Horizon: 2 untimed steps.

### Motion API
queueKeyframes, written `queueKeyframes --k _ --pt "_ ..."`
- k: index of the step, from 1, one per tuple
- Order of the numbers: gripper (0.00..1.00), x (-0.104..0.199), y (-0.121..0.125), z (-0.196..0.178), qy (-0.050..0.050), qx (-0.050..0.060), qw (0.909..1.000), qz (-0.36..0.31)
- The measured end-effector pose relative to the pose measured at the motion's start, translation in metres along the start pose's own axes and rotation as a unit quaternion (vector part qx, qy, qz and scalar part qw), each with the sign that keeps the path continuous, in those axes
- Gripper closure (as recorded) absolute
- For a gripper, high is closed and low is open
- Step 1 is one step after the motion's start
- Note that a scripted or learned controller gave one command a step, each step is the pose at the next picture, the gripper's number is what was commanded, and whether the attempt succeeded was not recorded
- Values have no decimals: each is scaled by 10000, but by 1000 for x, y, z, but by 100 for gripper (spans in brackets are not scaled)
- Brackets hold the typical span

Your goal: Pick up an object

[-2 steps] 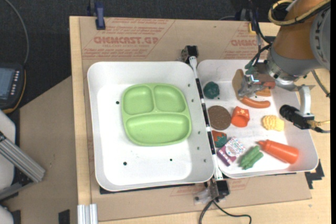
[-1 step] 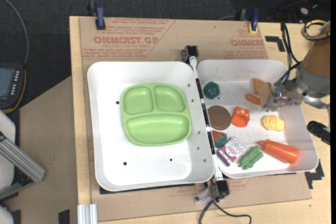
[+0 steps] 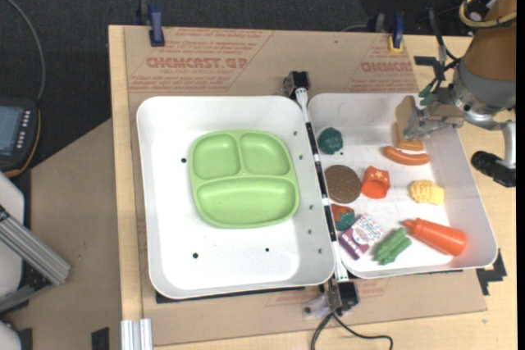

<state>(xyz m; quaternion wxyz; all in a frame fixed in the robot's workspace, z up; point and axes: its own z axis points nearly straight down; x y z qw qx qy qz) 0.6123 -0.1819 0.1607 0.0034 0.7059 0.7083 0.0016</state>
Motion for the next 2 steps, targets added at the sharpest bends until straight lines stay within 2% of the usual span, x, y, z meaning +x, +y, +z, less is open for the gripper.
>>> queueKeyframes --k 1,2 --pt "100 -34 -73 63 29 -17 10000 -13" --pt "100 52 -37 -28 11 -25 10000 -35"
